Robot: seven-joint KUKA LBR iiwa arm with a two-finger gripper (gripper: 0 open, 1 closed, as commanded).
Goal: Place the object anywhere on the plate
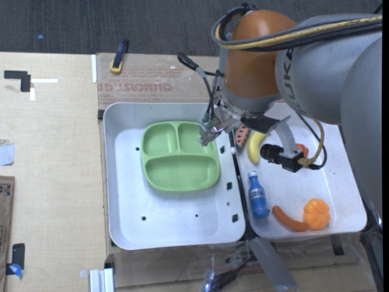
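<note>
Gripper (208,132), grip state indeterminate, frame centre, above right rim of green plate (179,163); banana (255,146) and other objects right, in second bin (346,181).

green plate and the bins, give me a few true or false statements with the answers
1. The green plate lies in the left bin. True.
2. The blue bottle stands on the plate. False: it lies in the right bin, by the divider.
3. The plate has three compartments. True.
4. The orange pumpkin sits in the left bin. False: it is in the right bin, touching the sausage.
5. The banana lies in the right bin. True.
6. The gripper hangs over the bench outside the bins. False: it is at the plate's right rim.
</note>
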